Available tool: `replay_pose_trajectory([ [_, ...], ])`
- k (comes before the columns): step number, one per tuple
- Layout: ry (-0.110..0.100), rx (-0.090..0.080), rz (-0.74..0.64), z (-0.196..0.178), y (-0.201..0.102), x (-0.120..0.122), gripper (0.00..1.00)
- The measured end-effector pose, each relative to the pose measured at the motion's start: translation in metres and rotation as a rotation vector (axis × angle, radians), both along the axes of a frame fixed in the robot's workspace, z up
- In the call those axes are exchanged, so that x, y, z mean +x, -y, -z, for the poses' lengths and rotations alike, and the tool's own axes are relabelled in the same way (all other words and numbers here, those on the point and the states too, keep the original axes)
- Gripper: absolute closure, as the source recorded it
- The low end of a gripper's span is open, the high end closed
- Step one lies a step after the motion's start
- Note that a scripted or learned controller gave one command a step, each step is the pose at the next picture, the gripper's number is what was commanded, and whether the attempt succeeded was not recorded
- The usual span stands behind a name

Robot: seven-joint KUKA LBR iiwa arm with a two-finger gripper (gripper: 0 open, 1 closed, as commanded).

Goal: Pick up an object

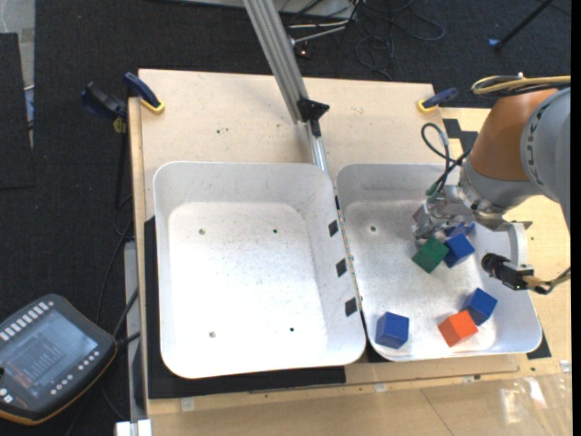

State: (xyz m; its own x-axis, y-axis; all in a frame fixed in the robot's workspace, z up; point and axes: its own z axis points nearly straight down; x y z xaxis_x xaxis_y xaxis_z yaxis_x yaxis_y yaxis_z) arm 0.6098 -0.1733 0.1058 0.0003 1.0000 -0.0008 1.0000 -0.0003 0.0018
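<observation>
Arm: enters from the right, its orange band (508, 139) above the right bin (381, 203).
Pincer (438, 228): low inside the right bin, directly over the green block (429, 255) and the blue block (459, 245) beside it; finger spread cannot be told, and no object is visibly gripped.
Green block: near the bin's middle, touching the blue block on its right.
Other blocks: a blue cube (392, 329) near the front wall; an orange cube (457, 327) touching another blue cube (481, 304) at the front right.
Left bin (172, 189): beside the right bin on the tabletop (227, 107).
Pendant (45, 357): at lower left, off the tabletop.
</observation>
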Motion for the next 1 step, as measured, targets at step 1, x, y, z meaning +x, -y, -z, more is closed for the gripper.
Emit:
replay_pose_trajectory([
  [1,0.005,-0.002,0.0,-0.056,0.0082,-0.0043,1.0],
])
